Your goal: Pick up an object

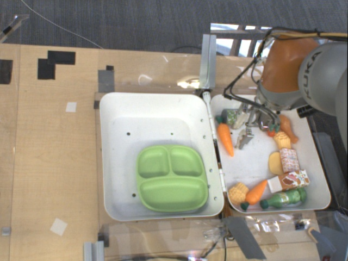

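Note:
The right bin [321,200] holds several toy foods. An orange carrot [225,139] lies by its left wall, with a green leafy piece [231,117] behind it. My gripper [245,138] hangs low over the bin's bare floor just right of the carrot, fingers open and nothing between them. To its right are a yellow corn piece [281,140] and an orange-red item [287,127], partly under the wrist.
Along the right bin's front lie a yellow bumpy piece [238,192], a small carrot [256,191], a green bottle [283,198], a red-white box [296,179], a pink can [289,159] and a lemon [274,163]. The left bin [125,118] holds a green divided plate [173,177].

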You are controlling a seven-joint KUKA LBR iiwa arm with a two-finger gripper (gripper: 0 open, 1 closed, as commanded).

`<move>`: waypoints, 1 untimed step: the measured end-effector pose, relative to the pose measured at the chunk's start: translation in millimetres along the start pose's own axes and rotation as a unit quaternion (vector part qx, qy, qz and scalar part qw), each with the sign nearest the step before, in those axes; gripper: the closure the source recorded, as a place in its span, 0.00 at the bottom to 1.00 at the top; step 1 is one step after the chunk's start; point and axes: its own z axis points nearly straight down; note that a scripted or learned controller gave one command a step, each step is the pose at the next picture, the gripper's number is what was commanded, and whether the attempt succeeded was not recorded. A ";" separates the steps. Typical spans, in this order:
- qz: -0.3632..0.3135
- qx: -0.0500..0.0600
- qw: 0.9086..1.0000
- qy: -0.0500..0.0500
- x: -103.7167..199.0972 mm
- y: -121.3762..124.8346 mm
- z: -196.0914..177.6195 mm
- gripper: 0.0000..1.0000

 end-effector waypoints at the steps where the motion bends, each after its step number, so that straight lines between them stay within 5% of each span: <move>1: 0.047 -0.007 0.998 -0.042 106.5 -4.6 6.2 0.00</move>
